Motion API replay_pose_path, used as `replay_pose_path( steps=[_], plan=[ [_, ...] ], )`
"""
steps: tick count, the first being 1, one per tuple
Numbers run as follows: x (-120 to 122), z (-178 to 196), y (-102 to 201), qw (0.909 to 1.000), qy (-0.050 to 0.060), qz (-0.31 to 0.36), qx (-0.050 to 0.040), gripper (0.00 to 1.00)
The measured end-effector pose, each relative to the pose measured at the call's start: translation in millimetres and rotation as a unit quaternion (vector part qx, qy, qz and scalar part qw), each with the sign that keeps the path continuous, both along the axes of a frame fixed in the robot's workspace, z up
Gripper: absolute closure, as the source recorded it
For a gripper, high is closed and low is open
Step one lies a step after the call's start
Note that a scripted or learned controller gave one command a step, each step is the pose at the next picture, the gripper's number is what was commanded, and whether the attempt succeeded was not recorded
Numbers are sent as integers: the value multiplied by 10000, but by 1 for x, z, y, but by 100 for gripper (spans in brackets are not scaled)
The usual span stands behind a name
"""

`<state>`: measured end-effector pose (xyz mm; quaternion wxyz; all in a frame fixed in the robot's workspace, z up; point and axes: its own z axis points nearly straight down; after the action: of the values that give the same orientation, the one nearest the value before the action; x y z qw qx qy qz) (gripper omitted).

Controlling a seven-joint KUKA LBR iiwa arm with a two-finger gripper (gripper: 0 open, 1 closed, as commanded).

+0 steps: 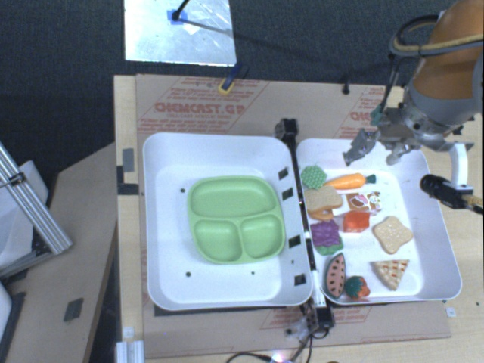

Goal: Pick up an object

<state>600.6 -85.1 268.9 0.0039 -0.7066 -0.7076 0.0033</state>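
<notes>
Now gripper [376,148] hangs open above carrot [350,180]

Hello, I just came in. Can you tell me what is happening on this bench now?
A grey and orange robot arm reaches in from the right, and its gripper hangs over the far edge of the right bin, its fingers open with nothing between them. That bin holds toy food: a carrot, bread slices, a watermelon slice and more. The left bin holds a green divided plate. Nothing is picked up yet.

Green divided tray [231,219], orange carrot [346,180], purple grapes [327,235], 2 white bins [162,157].
</notes>
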Motion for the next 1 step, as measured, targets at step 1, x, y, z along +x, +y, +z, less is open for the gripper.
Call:
replay_pose_path(
  steps=[1],
  plan=[
    [2, 7, 0, 10000, -60, 9, -6, 0]
  ],
)
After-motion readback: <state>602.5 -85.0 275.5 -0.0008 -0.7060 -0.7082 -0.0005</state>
